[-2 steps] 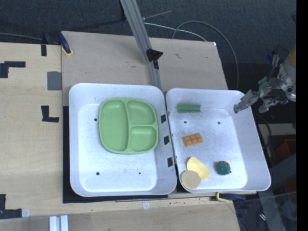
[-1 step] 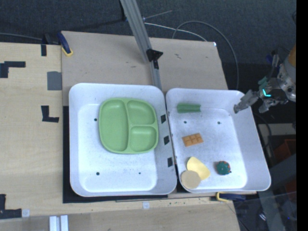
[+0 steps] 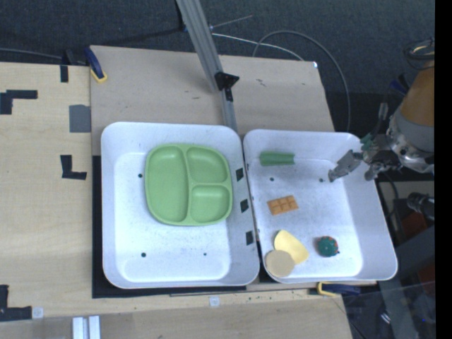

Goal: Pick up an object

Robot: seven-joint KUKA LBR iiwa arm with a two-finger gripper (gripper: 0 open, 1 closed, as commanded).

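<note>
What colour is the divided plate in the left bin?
Light green, clearest in the camera view: plate.

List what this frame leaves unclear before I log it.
- End effector, camera view: too small and blurred to judge its opening.
- Arm: cut off by the right edge.
- Round tan item: overlaps the yellow piece; identity unclear.
- Green-and-red object: too small to identify.
</note>
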